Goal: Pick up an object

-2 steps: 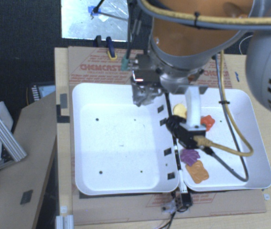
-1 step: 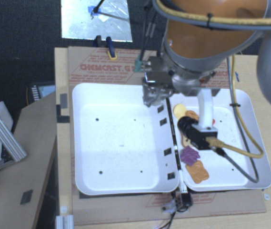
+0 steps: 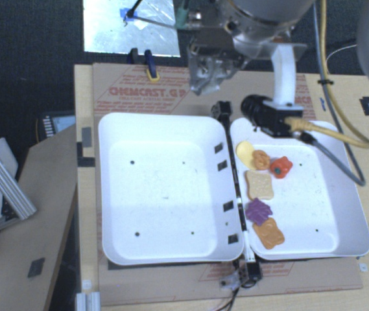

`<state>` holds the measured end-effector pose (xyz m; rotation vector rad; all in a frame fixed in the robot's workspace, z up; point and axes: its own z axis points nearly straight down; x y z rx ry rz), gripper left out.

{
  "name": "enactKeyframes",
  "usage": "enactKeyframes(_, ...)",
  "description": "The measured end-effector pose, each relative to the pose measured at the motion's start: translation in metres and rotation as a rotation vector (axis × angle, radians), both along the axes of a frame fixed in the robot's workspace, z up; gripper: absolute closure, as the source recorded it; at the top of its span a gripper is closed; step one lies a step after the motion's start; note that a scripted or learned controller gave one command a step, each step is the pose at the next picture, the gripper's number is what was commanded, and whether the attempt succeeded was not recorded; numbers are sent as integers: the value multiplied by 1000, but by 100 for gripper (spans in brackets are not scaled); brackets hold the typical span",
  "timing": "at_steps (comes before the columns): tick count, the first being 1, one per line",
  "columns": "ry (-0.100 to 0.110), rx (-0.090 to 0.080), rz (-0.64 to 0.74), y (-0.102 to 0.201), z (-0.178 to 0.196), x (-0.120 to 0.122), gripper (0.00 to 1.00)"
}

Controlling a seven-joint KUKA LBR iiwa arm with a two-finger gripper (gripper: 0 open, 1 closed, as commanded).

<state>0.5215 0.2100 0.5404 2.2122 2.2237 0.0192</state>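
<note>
Several small toy food pieces lie along the left side of the right bin (image 3: 340,193): a yellow piece (image 3: 244,150), a tan-orange lump (image 3: 261,159), a red piece with a green top (image 3: 280,166), a bread-like slice (image 3: 259,185), a purple piece (image 3: 258,210) and an orange piece (image 3: 269,233). My gripper (image 3: 205,75) hangs high over the bench's back edge, behind the seam between the two bins and well away from the pieces. Nothing shows held in it.
The left bin (image 3: 116,173) sits beside the right one, with black clips (image 3: 223,166) down the seam between them. A blue and yellow clamp (image 3: 150,66) stands at the bench's back. A yellow cable (image 3: 340,131) trails over the right bin's far corner.
</note>
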Motion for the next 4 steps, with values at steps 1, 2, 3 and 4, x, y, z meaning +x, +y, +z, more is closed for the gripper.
enactKeyframes(1, 25, -11, -3, 15, -181, 10, 100)
enactKeyframes(2, 2, -3, -6, 10, -115, 74, 100)
enactKeyframes(3, 2, -3, -9, -52, -32, 36, 100)
enactKeyframes(4, 8, -1, 6, 8, -3, -19, 100)
